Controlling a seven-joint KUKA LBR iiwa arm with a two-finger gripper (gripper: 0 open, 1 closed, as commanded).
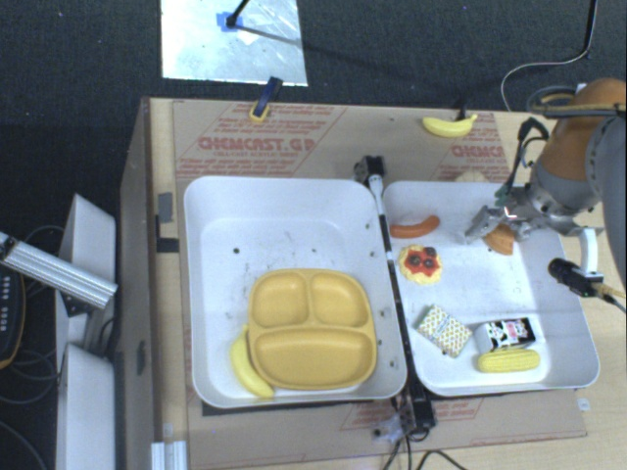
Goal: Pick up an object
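Hand (498,225): low in right bin (578,346), about 1 o'clock; grip state cannot be told
Orange piece (503,243): touching the hand at its 5 o'clock
Sausage (415,227): at hand's 9 o'clock
Yellow divided plate (312,327): left bin (211,262)

I see the desk (294,130) covered in brown sheet printed with red lettering. Two white bins sit on it side by side: left bin (211,204), right bin (573,346). A yellow banana (449,123) lies on the sheet behind the right bin.
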